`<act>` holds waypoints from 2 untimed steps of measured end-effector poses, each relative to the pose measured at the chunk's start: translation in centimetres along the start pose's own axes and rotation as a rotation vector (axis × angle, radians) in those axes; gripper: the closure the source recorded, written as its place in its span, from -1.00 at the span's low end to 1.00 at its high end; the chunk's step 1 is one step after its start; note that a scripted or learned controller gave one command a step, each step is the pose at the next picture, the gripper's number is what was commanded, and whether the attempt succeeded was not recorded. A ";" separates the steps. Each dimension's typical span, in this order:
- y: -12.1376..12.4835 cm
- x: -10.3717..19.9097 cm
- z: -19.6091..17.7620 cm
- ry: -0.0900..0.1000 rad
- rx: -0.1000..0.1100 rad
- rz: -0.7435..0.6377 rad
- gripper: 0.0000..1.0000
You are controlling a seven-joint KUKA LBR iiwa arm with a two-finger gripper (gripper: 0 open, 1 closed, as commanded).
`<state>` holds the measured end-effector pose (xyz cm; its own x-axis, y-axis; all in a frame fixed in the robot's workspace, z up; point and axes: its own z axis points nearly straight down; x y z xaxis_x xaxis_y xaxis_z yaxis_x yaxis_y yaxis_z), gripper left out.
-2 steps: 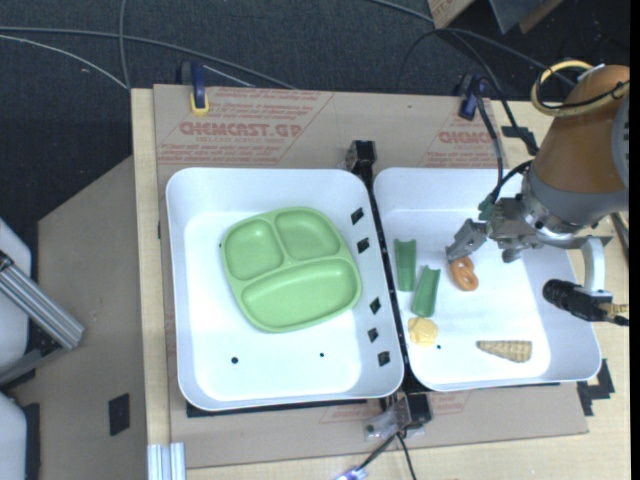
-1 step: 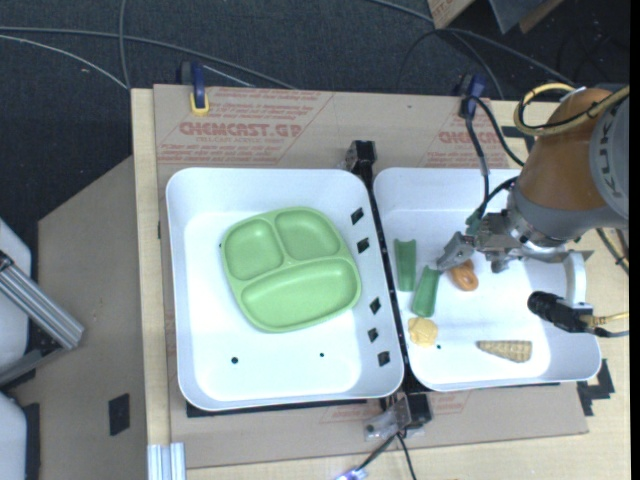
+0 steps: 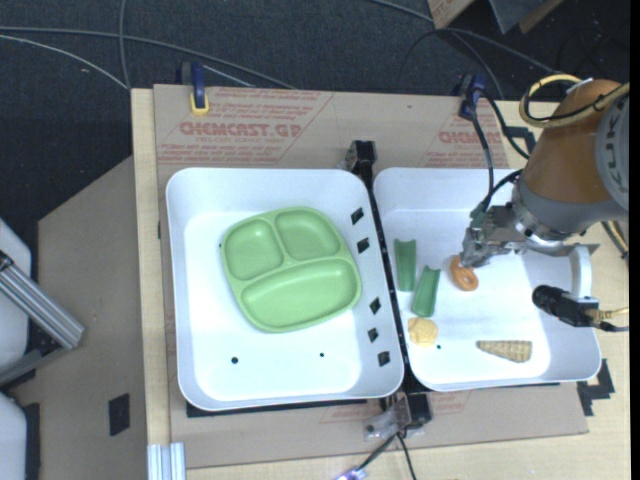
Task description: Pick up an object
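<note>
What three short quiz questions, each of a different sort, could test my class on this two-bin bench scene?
1. True or false: the green divided plate lies in the left bin.
2. Which item lies nearest the tool? A) waffle cone B) orange ring-shaped piece C) small yellow piece
3. Fill in: the two green sticks lie in the ___ bin.

Key: 1 true; 2 B; 3 right.
</note>
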<state>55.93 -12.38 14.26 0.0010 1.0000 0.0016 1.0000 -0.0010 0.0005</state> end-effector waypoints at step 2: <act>0.7 0.3 -10.1 -0.003 -0.005 -0.002 1.00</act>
<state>56.66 -12.11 24.32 -0.0010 1.0000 -0.0011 1.0000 0.0010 0.0056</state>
